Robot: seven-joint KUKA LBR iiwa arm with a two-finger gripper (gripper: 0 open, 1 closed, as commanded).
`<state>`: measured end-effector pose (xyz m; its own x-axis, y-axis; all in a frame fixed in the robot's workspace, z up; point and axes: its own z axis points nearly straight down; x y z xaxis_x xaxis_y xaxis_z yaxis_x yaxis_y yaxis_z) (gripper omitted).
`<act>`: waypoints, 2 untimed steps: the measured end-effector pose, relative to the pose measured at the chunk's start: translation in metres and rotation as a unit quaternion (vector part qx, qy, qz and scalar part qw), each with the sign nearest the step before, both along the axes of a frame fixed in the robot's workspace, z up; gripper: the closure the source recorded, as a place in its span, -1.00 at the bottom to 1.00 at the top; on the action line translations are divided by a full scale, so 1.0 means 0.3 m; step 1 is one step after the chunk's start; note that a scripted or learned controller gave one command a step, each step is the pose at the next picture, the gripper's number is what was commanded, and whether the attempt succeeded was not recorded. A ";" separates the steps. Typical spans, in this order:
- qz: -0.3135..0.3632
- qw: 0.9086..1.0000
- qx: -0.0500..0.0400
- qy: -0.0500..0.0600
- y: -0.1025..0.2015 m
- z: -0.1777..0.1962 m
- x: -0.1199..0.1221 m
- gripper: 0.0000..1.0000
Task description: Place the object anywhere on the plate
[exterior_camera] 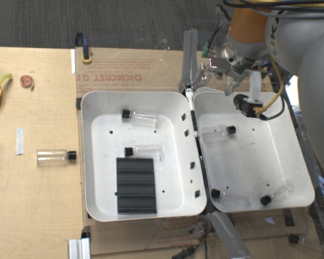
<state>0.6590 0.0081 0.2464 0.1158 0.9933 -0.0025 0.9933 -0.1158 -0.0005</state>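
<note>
**Arm high at the back of the right bin, no vial taken yet**

From my seat, the gripper (235, 82) sits at the upper right of the frame, over the back rim of the right bin (291, 161). I cannot tell how the claw stands; the wrist and cables crowd it, and I see nothing between its tips.

The objects on offer are clear vials with black caps. In the right bin, one vial (217, 133) lies in the upper left part, and two more rest near the lower edge: one at the lower left (229, 198) and one at the lower right (278, 194). The left bin (97, 198) holds two further vials, an upper one (140, 117) and a middle one (144, 152), with the ribbed black plate (135, 185) just below the middle one, in the lower centre of that bin.

My judgement: the pick is still ahead. I would go for the nearest vial in the right bin, close across its short axis at mid-body, since clear plastic rolls easily, then lift clear of the divider between the bins before crossing. Set it along the plate's ribs so it settles rather than rolling off.
</note>
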 end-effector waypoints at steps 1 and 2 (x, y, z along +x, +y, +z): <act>-0.008 1.000 0.000 0.001 -0.207 0.525 0.001 -1.00; -0.040 0.999 0.000 0.001 -0.617 0.647 0.001 -1.00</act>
